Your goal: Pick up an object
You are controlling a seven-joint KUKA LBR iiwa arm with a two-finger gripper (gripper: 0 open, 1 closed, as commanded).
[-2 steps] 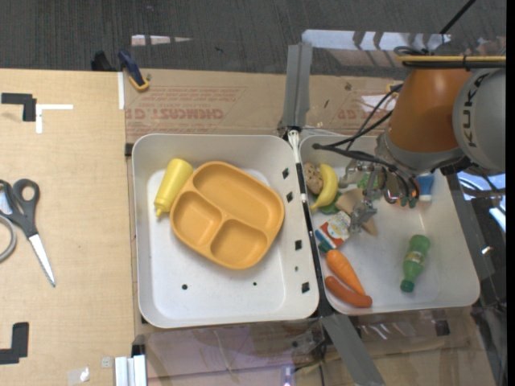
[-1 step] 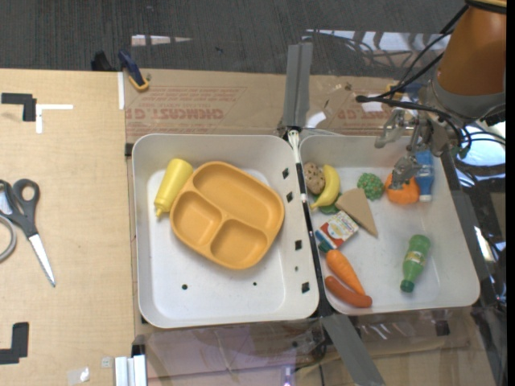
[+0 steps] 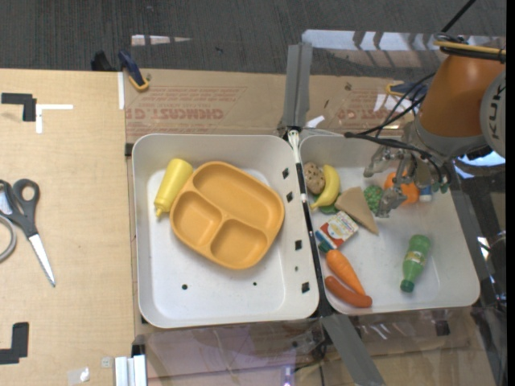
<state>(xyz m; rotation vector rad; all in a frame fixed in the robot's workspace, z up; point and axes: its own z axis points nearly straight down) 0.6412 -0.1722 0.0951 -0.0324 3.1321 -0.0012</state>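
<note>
Two bins; my gripper (image 3: 392,193) low over right bin (image 3: 451,296) far edge, near broccoli (image 3: 373,196), likely targeting it; grip state unclear.

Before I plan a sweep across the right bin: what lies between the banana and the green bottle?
In the camera view, a tan wedge lies between the banana and the green bottle; beyond the wedge, bare bin floor.

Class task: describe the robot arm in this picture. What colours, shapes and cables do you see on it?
The arm has a broad, rounded orange band, with grey casing bearing dark lettering at the right. Thin black cables loop around the band. Below sits a small metallic gripper of silver-grey parts.
</note>
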